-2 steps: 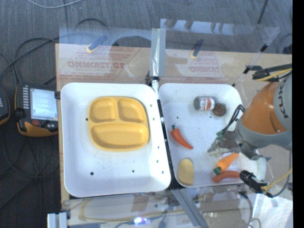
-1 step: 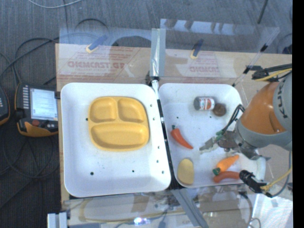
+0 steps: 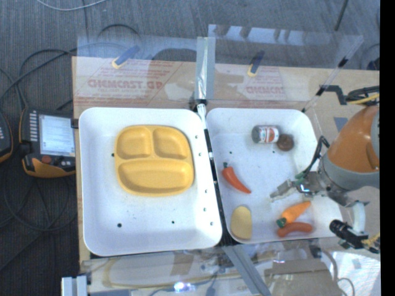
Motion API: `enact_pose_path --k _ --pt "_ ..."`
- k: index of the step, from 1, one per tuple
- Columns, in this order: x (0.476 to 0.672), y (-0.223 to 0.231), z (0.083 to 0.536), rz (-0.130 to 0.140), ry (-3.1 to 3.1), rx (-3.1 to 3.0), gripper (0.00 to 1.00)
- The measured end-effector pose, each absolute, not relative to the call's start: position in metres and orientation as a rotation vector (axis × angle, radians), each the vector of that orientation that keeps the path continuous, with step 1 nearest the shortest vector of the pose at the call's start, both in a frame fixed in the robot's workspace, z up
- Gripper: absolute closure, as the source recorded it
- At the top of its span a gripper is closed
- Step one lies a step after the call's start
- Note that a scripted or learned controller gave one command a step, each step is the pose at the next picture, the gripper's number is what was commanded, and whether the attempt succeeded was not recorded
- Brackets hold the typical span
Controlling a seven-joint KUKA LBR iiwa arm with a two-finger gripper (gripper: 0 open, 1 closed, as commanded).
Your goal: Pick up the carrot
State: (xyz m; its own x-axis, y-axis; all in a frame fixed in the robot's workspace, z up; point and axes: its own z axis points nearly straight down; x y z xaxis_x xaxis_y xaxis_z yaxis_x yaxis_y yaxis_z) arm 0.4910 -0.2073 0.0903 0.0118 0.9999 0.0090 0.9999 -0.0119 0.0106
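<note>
The carrot (image 3: 295,211) is small and orange with a green end, and lies in the right bin (image 3: 259,117) near its front right corner. Touching its near side is a red sausage-shaped piece (image 3: 295,229). My gripper (image 3: 291,190) hangs just behind the carrot, a little toward the bin's middle. It is open, with nothing between its fingers. The arm's orange band (image 3: 357,145) is over the bin's right rim.
The right bin also holds a red-orange pepper (image 3: 236,179), a pale yellow piece (image 3: 241,222), a small can (image 3: 266,134) and a brown lump (image 3: 284,142). A yellow divided plate (image 3: 155,159) lies in the left bin (image 3: 99,227).
</note>
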Motion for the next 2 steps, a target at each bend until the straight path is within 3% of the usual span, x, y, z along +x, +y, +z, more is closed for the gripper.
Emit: enact_pose_path --k 1,2 --pt "0.484 -0.219 0.140 -0.004 2.250 2.198 0.00" --pt "0.490 -0.208 0.090 0.020 2.196 2.256 0.00"
